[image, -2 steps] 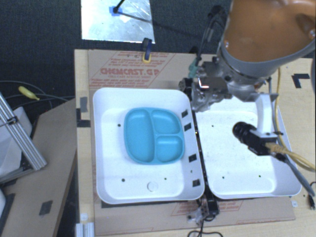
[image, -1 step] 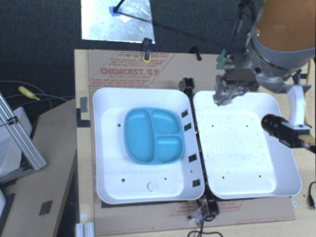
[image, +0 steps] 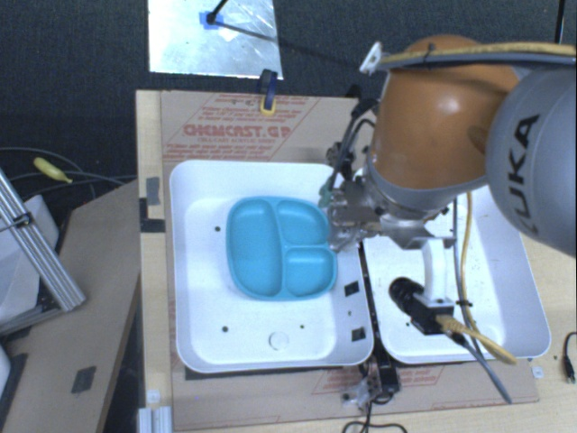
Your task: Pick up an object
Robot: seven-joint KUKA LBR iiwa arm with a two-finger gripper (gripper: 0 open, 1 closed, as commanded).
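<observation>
In the left bin (image: 198, 273), a blue divided plate (image: 275, 246), flat on the floor and close to the wall shared with the right bin (image: 505, 278). Just at the plate's right rim, the gripper (image: 341, 226), low under the bulky wrist; cannot tell how far open, and nothing seen in its hold. Looks like the approach step, no grasp made yet. Next calls for settling over the raised rim, closing squarely on it, then lifting straight up so that the shallow plate neither tips nor slips out

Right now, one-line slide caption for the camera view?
Gripper at right edge of blue divided plate in left bin.
</observation>
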